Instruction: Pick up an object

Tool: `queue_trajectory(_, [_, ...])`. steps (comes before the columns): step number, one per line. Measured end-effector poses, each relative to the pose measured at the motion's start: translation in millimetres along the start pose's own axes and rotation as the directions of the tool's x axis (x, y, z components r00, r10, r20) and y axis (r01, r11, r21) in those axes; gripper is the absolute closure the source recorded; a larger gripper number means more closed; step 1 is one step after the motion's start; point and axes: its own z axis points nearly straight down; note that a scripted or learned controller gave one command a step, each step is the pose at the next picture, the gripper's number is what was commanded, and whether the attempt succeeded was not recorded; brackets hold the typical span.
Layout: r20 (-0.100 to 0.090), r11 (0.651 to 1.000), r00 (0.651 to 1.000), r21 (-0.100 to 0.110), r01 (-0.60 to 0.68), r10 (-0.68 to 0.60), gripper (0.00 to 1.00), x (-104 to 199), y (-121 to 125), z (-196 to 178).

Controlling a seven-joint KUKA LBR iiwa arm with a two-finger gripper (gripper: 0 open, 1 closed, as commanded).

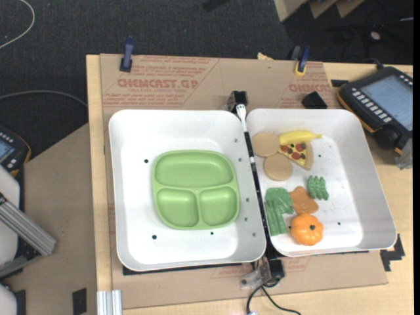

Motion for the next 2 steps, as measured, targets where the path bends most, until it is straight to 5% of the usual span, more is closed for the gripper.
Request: queue_trajectory(2, [0.005,1.000,1.000,-0.006,0.001,-0.001,1.00,-1,1,-21])
